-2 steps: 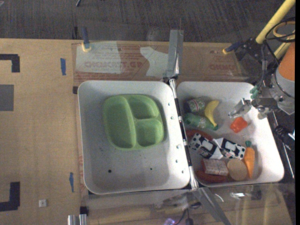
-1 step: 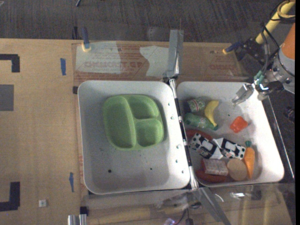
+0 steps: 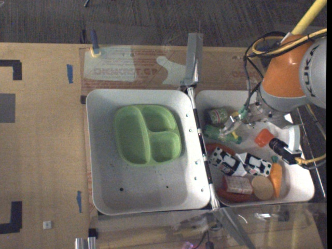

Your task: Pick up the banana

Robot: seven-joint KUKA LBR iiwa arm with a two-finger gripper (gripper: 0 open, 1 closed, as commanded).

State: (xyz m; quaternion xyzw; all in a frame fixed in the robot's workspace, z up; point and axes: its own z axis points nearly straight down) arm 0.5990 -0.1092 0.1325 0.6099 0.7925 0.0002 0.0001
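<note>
Seemingly nothing is lifted yet: the end effector (image 3: 237,122) hovers low over the cluttered right white bin (image 3: 306,188) (its grip unreadable, no banana identifiable).

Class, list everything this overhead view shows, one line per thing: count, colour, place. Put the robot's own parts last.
White bins: two, side by side on the bench.
Divided plate: one, green, in the left bin.
Can: one, green-labelled, top of the right bin.
Black-and-white patterned objects: two, middle of the right bin.
Round tan object: one, bottom of the right bin.
Orange object: one, beside the tan one.
Blue tape: strips on the cardboard.
Gripper: one, over the right bin.
</note>
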